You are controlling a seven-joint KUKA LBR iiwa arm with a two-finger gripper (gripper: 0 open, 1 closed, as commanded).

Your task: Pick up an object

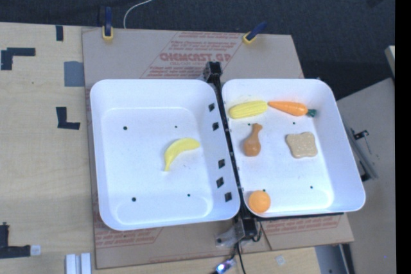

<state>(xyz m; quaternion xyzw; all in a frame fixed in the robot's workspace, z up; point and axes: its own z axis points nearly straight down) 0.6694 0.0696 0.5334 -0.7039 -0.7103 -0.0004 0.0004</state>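
One banana (180,151) lies mid-bin, edges well apart.

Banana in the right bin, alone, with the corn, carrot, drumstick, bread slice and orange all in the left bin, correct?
Not quite: the bins are swapped. The camera view shows the banana alone in the left bin, while the corn, carrot, drumstick, bread slice and orange lie in the right bin.
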